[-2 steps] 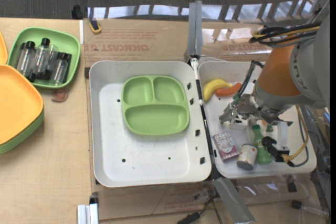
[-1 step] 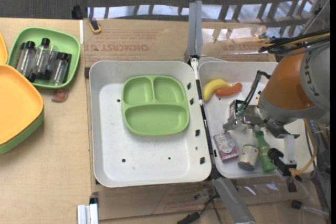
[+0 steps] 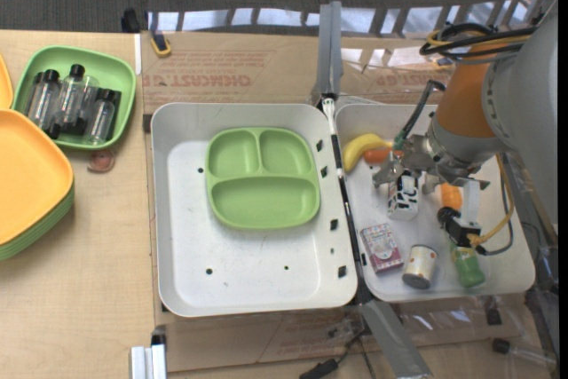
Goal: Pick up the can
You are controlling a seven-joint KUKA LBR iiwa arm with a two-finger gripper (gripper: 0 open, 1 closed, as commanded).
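Near edge of rt bin: cylindrical can, pale w/ red band, tipped on its side, beside flat pink packet and green bottle. Farther back, gripper sits over black-and-white carton; open/shut state: cannot tell. Curved smooth banana at rear. Lt bin: green 3-compartment plastic plate.

Bench: light wood surface, with a brown cardboard sheet under two shallow white bins, left bin and right bin, side by side and touching. At far left, directly on the wood: a stack of orange plates and a green tray holding small dark-capped bottles.
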